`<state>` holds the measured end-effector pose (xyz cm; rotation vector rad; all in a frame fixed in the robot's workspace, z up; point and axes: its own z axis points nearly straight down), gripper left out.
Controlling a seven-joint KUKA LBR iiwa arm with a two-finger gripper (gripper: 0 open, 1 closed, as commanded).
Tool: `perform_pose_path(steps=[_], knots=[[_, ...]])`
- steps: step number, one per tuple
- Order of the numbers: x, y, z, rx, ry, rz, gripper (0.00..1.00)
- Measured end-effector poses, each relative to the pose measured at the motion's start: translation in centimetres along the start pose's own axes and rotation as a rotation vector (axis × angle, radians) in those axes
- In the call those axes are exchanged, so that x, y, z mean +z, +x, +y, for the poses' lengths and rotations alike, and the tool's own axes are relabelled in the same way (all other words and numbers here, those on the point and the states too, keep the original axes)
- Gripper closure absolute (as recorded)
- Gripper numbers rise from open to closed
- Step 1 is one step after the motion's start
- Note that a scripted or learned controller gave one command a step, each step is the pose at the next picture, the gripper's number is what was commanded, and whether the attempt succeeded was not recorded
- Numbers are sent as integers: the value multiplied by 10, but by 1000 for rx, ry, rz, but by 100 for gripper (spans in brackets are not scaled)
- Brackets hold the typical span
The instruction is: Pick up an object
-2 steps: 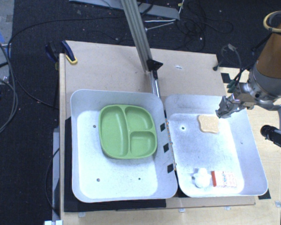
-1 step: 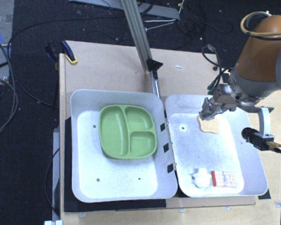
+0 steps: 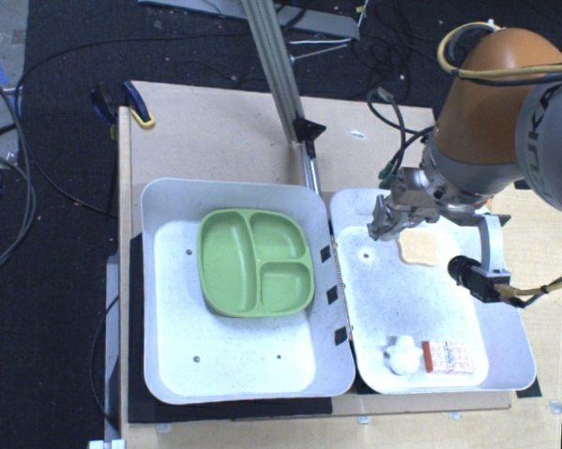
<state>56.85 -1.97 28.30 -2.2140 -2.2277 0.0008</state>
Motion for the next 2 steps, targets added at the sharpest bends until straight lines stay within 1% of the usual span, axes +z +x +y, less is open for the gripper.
perform_pose_path(steps=[2], knots=[[34,88,-9,-1,1,1,100]])
